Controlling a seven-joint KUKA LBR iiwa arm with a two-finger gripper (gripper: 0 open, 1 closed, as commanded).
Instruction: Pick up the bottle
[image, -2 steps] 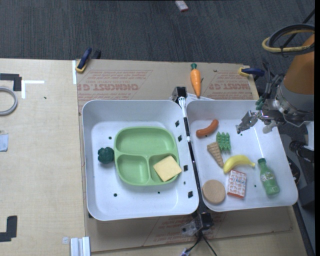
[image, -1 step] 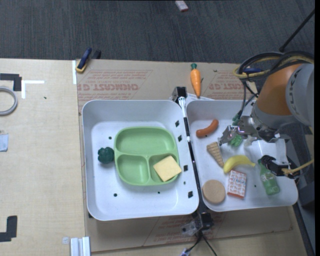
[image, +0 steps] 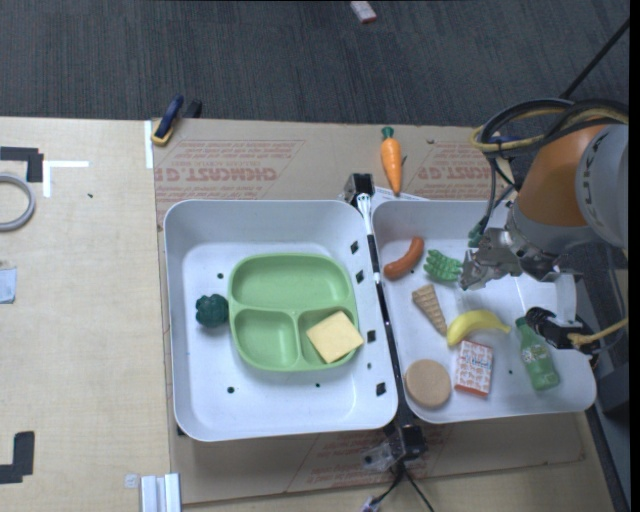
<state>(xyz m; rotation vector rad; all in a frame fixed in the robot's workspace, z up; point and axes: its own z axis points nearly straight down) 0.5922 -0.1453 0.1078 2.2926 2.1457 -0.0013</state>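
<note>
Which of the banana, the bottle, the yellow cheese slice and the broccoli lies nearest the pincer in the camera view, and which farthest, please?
From the pincer:
1. Banana, just below it, right bin.
2. Bottle, lower right corner of that bin.
3. Cheese slice, in the green tray, left bin.
4. Broccoli, left of the tray.

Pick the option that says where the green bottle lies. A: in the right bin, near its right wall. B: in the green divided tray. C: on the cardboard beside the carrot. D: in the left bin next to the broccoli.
A: the green bottle lies in the right bin by its right wall, right of the banana.
</note>
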